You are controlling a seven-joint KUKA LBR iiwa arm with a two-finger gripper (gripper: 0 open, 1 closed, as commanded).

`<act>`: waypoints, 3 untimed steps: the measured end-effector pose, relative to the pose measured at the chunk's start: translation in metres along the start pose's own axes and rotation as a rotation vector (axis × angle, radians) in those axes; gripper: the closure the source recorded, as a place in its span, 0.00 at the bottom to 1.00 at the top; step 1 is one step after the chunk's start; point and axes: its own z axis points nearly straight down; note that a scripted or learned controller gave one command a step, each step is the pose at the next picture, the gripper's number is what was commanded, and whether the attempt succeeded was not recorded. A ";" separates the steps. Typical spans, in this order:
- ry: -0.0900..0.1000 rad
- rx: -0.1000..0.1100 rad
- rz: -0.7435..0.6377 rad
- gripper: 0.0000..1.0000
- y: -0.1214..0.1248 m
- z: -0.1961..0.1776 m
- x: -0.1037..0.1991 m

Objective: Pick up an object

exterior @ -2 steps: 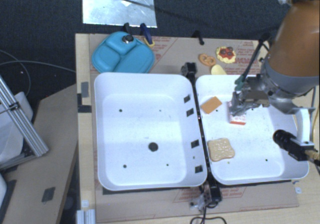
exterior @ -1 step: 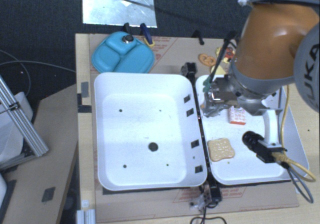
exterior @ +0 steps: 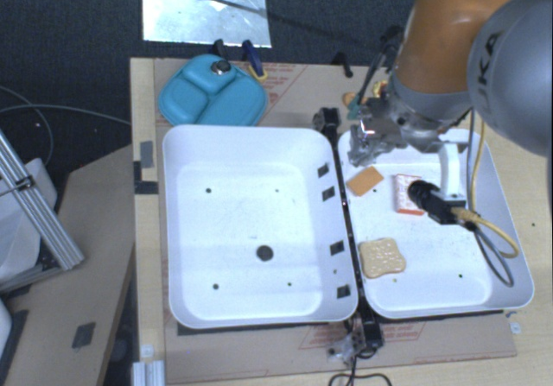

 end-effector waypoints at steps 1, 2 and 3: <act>0.002 0.000 -0.004 0.00 -0.003 -0.003 0.002; 0.007 -0.001 -0.016 0.00 -0.026 -0.016 0.105; -0.001 0.012 0.003 0.00 -0.088 0.068 0.043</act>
